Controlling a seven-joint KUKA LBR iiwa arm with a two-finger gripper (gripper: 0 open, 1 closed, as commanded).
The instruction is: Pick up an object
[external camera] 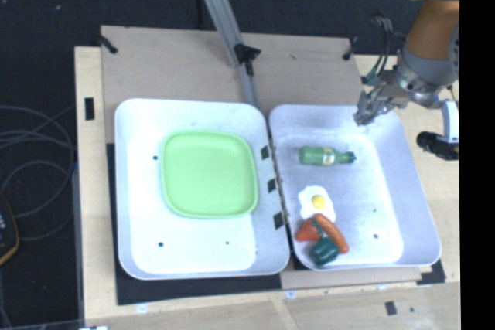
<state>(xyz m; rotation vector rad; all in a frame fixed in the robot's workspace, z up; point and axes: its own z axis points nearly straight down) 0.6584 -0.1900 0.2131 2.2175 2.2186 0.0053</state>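
Two shallow white bins side by side on the bench. Left bin: one pale green square plate with rounded corners, lying flat near the middle. Right bin: a green bottle on its side toward the far half, cap end pointing right; nearer the front, a toy fried egg, white with a yellow yolk; just in front of the egg, touching or nearly so, a small cluster at the near left corner of an orange-red sausage-like piece, a red piece and a dark green piece. Grey arm with orange band entering from the right, gripper hanging over the far right corner of the right bin, well apart from the bottle and from the front cluster. Nothing visible between the gripper tips; opening of the gripper too small and blurred to tell. Slanted grey metal post rising from the far edge between the bins. Brown board behind the bins; black cables on the dark floor at left.
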